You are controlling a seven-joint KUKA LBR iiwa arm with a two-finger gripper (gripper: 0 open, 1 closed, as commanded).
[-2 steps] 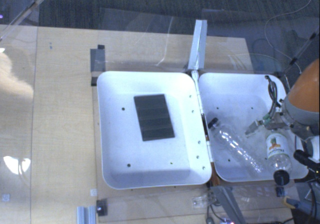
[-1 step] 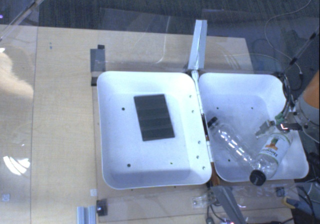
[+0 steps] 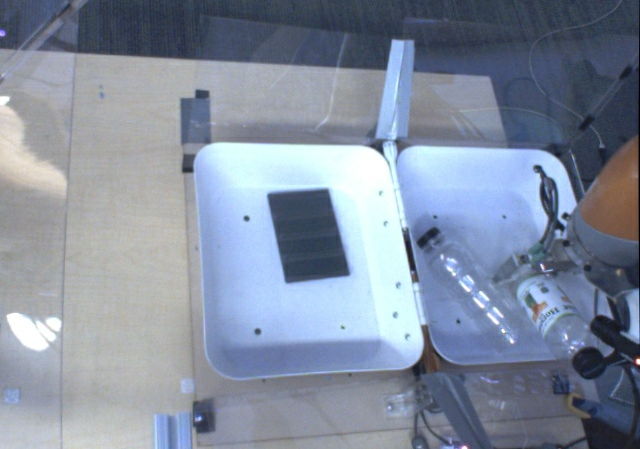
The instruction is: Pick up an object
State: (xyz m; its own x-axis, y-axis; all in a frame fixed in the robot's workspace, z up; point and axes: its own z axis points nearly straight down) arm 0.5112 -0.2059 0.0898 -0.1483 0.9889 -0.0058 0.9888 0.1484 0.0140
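Lying in the right bin (image 3: 470,172), a clear plastic bottle (image 3: 468,285) with a black cap runs slantwise, and a second bottle (image 3: 547,309) with a printed label sits just beside it. Above them the gripper (image 3: 540,259) hangs; its jaws cannot be made out. Farther left, a dark flat pad (image 3: 308,234) rests in the left bin (image 3: 230,267).
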